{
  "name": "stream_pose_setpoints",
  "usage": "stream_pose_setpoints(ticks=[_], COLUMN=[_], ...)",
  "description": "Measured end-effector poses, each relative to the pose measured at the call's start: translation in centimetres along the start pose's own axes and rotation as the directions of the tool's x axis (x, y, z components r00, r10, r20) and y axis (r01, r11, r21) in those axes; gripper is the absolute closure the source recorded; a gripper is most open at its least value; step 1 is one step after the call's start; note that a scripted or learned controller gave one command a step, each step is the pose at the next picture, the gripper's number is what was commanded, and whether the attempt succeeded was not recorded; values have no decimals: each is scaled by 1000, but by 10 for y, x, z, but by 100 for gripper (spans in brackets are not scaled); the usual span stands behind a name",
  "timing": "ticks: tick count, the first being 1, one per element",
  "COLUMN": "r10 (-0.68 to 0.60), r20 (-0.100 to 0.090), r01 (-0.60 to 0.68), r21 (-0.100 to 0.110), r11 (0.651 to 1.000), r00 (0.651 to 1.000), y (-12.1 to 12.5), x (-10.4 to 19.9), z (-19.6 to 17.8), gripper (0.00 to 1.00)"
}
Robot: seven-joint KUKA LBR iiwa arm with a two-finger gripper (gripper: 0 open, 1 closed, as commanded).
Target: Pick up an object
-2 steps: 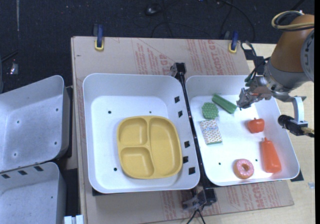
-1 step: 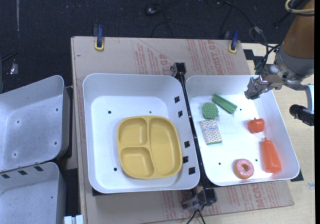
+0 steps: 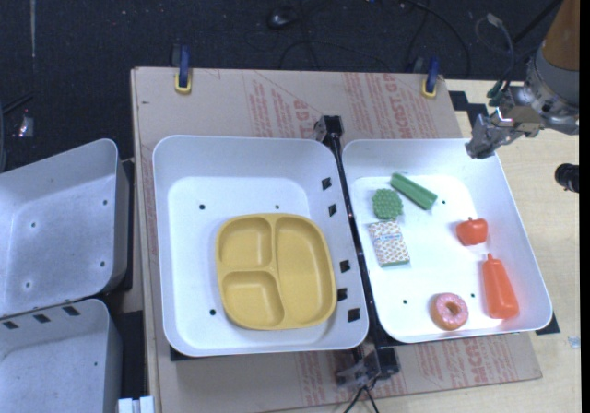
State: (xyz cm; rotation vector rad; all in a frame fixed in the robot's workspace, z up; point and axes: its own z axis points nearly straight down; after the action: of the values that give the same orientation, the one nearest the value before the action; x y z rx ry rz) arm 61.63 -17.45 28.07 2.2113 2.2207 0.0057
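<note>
— Starting from the left: why is the left bin (image 3: 175,218) given over to that yellow divided tray (image 3: 275,270)?

— My guess is it serves as a place to drop things. The tray lies flat with its three compartments up, so anything carried over would land in a pocket and not roll.

— And the right bin (image 3: 516,218)?

— That holds the candidates for picking. Near its left wall sit a green round knobbly piece (image 3: 388,205) and, just below it, a patterned flat block (image 3: 389,243). A green stick (image 3: 413,191) lies aslant just above and to the right. Farther right are a small red-orange piece (image 3: 472,231), an orange bottle (image 3: 499,287) lying along the right wall, and a pink doughnut (image 3: 450,311) near the front edge.

— They are scattered apart, then?

— Mostly, which I judge leaves room for fingers around each one.

— Where is the gripper (image 3: 481,146)?

— Above the right bin's far right corner, with nothing in its grasp. Whether it is spread or pressed together, I cannot tell; it is too small and dark. No object is lifted yet.
</note>
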Motion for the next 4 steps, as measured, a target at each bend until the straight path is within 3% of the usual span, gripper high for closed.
stream_pose_setpoints(ticks=[4], r10=[-3], r20=[-4], r01=[3], r21=[8], r11=[1000], r00=[1000], y=[12], x=[208], z=[13], gripper=[100])
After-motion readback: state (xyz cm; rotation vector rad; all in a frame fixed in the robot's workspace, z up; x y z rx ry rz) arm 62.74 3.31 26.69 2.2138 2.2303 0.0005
